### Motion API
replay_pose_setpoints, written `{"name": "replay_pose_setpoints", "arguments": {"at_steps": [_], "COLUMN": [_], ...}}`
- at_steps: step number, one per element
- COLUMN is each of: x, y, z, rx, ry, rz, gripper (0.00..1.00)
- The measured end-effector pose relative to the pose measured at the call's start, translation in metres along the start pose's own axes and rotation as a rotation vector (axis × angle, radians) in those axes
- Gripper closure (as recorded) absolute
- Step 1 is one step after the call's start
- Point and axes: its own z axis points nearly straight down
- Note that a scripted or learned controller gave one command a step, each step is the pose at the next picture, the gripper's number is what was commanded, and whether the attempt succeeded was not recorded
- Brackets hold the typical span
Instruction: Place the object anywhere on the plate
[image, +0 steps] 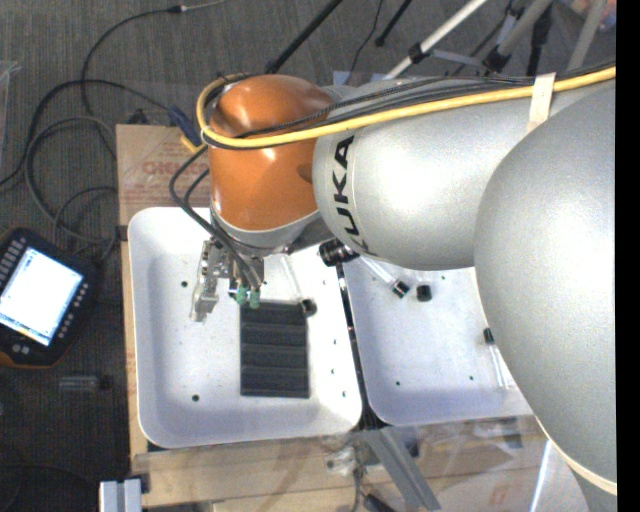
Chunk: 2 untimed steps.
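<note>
Over the left-hand bin (150, 330), the gripper (228, 295), low down near the back half of the bin. Above it, the big orange band (262, 150) of the grey arm (450, 180). Cannot tell whether the jaws are open or closed. Right at the tip of the gripper, a small green bit (248, 296); cannot tell if held or not. Just in front of that, the black ribbed plate (274, 352), flat in the middle of the same bin, its back edge just beside the green bit. Near the plate's back right corner, a small black lump (308, 308). In the right-hand bin (430, 390), a little black peg (400, 290) and a black knob (422, 293), close together near the back and well apart from the plate. Under both bins, a wooden surface (220, 462), with brown cardboard (150, 170) sticking out at the back left. On the carpet to the left, a tablet (38, 300) with a bright screen and dark cables (60, 150) looping near it.
</note>
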Motion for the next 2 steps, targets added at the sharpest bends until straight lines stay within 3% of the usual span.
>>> {"name": "replay_pose_setpoints", "arguments": {"at_steps": [1, 2], "x": [0.0603, 0.0602], "y": [-0.0469, -0.0470], "z": [0.1099, 0.1098], "rx": [0.000, 0.000], "ry": [0.006, 0.006], "rz": [0.241, 0.241], "gripper": [1.00, 0.00]}}
